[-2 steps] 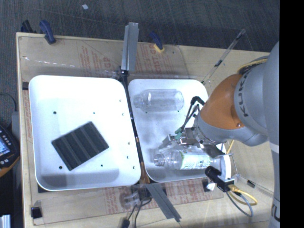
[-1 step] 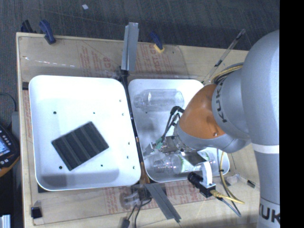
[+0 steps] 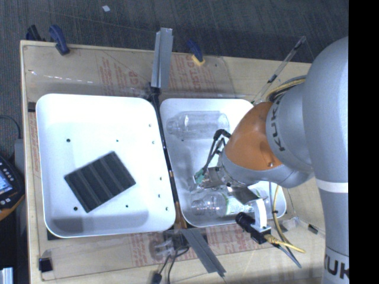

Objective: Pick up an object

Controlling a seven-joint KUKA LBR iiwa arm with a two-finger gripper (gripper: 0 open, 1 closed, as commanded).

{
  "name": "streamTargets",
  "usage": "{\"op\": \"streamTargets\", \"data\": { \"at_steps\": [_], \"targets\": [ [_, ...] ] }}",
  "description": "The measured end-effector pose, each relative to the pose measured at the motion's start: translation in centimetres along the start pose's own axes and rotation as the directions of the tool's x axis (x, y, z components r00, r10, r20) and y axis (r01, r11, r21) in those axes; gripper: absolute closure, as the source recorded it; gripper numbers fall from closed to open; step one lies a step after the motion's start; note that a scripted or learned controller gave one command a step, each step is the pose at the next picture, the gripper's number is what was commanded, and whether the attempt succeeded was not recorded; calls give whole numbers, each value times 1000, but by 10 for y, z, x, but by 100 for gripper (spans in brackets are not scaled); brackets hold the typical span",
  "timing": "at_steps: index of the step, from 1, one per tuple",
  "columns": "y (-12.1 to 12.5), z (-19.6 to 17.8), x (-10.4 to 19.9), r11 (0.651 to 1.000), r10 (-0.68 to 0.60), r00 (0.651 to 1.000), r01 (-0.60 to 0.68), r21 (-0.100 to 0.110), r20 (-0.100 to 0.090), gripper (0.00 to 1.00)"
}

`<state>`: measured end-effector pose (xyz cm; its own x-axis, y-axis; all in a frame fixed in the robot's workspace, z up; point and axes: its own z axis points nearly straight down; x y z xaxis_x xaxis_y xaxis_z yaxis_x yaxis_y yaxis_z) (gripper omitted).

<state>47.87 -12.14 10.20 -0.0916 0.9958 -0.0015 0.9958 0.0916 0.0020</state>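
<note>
Hand [image 3: 208,181] low in right bin [image 3: 177,158] beside clear bottle [image 3: 208,205] — grip state unclear.

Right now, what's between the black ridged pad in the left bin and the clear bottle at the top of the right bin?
In the camera view: bare white floor of the left bin, then the two bins' adjoining rims, between the black ridged pad and the clear bottle.
</note>
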Motion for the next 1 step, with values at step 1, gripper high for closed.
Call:
{"op": "streamTargets", "data": {
  "at_steps": [1],
  "targets": [
    [37, 11, 5, 960, 279, 960, -279, 5, -2, 100]
  ]
}}
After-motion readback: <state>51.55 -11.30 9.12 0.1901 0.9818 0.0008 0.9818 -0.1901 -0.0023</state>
